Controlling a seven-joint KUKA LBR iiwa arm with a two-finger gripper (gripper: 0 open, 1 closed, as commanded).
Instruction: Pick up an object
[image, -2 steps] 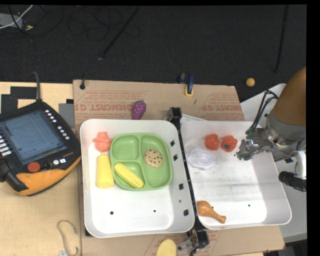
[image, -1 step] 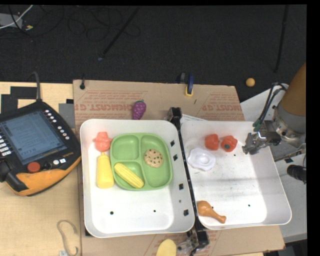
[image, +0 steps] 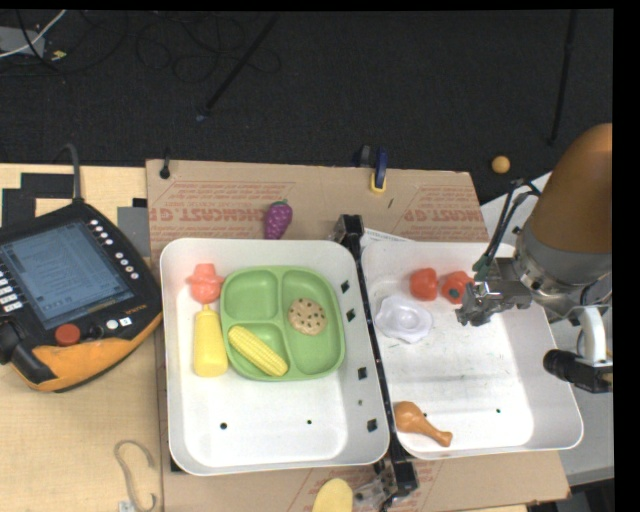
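In the right bin (image: 520, 425), the gripper (image: 472, 312), whose state I cannot tell, hangs beside the orange toy (image: 456, 287) and may knock it away.

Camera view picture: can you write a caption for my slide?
Robot gripper hovers in the right bin near an orange toy; left bin holds a green tray.

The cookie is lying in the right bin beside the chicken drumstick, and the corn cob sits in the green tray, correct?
Not quite. The camera view shows the cookie in the green tray, in the left bin, in the compartment next to the corn cob. The chicken drumstick lies by itself near the front of the right bin.
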